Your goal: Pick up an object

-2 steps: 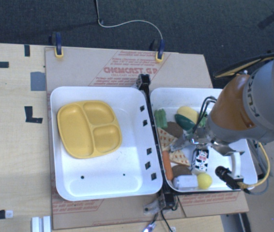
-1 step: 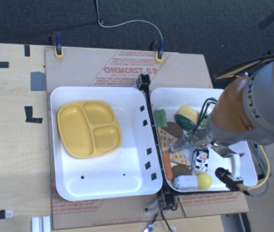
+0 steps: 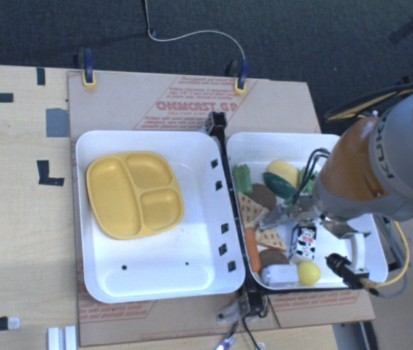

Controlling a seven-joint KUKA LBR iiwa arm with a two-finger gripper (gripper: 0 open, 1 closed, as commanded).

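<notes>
Orange-banded arm [image 3: 360,170] reaches into the right bin [image 3: 330,141], its gripper [image 3: 294,211] low among the clutter; how its grip stands, I cannot tell. Just beside it: a black-and-white carton [image 3: 305,243], a yellow ball [image 3: 308,272], an orange carrot [image 3: 252,248]. Left bin [image 3: 148,283] carries a yellow divided plate [image 3: 134,193].

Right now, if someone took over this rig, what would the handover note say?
Gripper: low over the right bin, above the toy pile; grasp state unclear.
Things: the pile sits in the right bin, including a carrot, a yellow ball, a green piece and a black-and-white carton. A yellow divided plate lies in the left bin.
Done: nothing visibly lifted.
Left: secure one object and raise it.
</notes>
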